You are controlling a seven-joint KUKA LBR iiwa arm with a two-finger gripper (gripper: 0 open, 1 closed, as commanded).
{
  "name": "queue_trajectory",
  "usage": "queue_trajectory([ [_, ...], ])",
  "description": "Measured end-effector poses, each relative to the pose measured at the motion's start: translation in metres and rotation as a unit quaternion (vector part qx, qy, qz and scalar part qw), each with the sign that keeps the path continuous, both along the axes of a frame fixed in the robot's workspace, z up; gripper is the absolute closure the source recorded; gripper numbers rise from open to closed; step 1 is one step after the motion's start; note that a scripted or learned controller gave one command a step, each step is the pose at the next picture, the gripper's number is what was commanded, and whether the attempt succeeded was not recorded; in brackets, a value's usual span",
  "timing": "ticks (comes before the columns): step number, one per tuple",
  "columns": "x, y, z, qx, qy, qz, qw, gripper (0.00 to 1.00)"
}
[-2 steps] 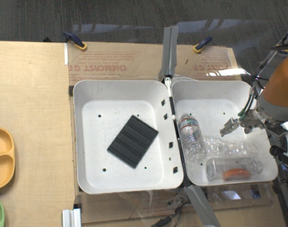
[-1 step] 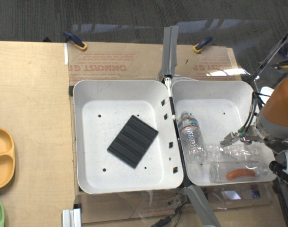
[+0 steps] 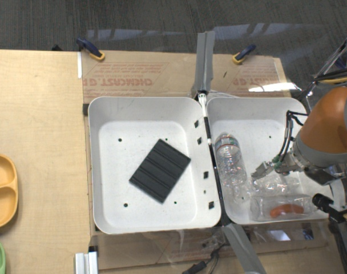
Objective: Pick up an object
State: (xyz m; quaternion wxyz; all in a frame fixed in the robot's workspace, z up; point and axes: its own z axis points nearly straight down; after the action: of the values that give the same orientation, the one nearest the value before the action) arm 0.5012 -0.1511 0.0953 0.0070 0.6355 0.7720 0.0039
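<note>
Camera view, from above at a slant: two white bins sit side by side on a cardboard sheet (image 3: pixel 162 73) held down by two clamps (image 3: pixel 91 49). The left bin (image 3: pixel 99 153) holds one black ribbed pad (image 3: pixel 160 170), lying flat and turned at an angle, well apart from every wall, with bare floor all round it. The right bin (image 3: pixel 247 110) is more crowded along its near side: a clear plastic bottle (image 3: pixel 229 161) lies close to the divider, and just beside it a crumpled clear bag (image 3: pixel 279 201) with something orange inside. The gripper (image 3: pixel 269 169) hangs low over that bag, between bottle and right wall; I cannot tell its opening. A yellow tray (image 3: pixel 1 190) sits at the bench's far left.
</note>
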Motion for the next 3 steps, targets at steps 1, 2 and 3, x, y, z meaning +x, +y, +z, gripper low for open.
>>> queue_trajectory([
  [1,-0.009,-0.019,0.006,-0.0045,-0.014,0.037,0.9992,0.00],
  [2,-0.022,-0.045,-0.003,-0.0003,0.006,0.089,0.9960,0.00],
  [3,0.008,0.035,-0.002,-0.0045,0.005,0.133,0.9911,0.00],
])
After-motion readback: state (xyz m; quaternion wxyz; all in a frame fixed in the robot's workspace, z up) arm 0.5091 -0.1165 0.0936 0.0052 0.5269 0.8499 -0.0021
